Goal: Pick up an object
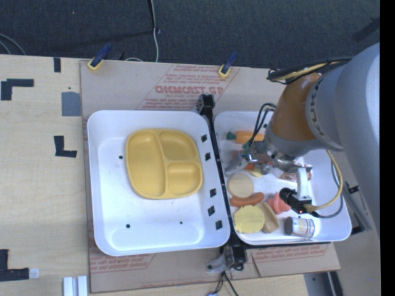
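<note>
We've got the arm [321, 113] reaching into the right bin [336, 227], with the gripper [254, 156] down near that bin's left edge, among the toy food. Honestly we can't tell how it's set or whether it's got anything; it's too blurry and cluttered right there. In that bin we see a pale round piece [241, 184] just below the gripper, a sausage [247, 198] under that, and a yellow slice [249, 218] by the bin's near-left corner. A small jar [300, 227] lies on its side along the near edge, and something orange [245, 136] sits toward the far-left corner. The left bin [105, 227] holds a yellow divided plate [164, 163], sitting toward its far edge. Both bins rest on a cardboard sheet [179, 88] clipped at its far edge with two clamps [99, 58], on a light wood bench [34, 184] with black tape marks. Behind the bench the floor looks like dark carpet [216, 17].
</note>
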{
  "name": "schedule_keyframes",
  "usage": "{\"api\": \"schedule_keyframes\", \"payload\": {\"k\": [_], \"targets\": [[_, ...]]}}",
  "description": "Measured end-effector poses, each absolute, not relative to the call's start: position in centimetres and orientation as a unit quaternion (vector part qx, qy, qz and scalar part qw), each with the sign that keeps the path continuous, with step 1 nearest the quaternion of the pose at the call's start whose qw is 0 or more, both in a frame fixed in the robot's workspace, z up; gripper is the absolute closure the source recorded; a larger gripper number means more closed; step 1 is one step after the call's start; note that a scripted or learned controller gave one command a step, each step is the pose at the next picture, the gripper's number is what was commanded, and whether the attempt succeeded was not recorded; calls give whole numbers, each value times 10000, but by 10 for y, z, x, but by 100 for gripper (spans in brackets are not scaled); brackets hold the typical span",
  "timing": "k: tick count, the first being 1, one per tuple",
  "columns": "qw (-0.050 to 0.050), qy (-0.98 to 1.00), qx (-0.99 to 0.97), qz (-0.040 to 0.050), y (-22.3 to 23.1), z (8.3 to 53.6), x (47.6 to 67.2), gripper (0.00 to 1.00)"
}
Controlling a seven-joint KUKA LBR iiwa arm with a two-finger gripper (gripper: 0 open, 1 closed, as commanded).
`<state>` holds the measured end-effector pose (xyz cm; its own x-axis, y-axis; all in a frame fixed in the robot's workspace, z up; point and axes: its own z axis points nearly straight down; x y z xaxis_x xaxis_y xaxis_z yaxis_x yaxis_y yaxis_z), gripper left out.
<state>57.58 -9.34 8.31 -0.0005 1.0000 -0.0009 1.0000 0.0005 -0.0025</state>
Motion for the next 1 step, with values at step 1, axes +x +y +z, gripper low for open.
{"api": "schedule_keyframes", "payload": {"k": [1], "targets": [[-24,-7083,-7060,-13,-101,85,652,0]]}}
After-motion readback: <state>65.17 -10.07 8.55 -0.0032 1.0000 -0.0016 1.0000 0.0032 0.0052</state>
